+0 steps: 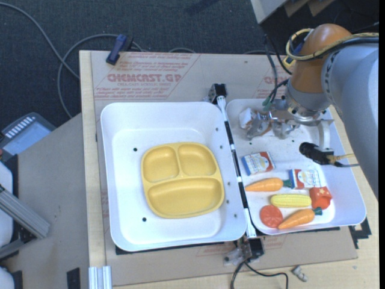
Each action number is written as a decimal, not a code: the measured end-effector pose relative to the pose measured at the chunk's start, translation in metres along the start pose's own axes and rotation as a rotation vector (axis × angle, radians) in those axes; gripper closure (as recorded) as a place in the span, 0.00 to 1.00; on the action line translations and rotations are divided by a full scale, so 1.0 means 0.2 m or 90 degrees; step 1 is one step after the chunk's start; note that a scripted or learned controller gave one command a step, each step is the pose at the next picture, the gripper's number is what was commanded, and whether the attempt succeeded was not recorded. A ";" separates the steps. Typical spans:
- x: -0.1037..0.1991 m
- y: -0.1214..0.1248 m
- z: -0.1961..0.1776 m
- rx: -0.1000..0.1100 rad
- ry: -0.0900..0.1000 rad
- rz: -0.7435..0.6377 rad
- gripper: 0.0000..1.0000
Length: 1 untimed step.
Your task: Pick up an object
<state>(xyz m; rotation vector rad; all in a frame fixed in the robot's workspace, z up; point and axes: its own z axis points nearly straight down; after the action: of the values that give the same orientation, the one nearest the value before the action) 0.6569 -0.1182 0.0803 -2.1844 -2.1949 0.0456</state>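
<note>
I saw the gripper low over the far end of the right bin; I could not tell how it was set, nor whether it held anything. The objects lay nearer in that bin: a small carton, a carrot, corn, a tomato and a second carrot. The left bin held a yellow tray.

A yellow three-compartment plastic tray lies in the left white shallow bin; the right white shallow bin holds two orange toy carrots, a yellow corn cob, a red tomato; the grey arm's band is orange.
</note>
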 end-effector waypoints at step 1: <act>0.07 0.00 0.00 -0.003 -0.012 0.005 0.00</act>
<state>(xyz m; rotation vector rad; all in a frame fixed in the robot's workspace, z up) 0.6560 -0.1038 0.0799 -2.2046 -2.1972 0.0622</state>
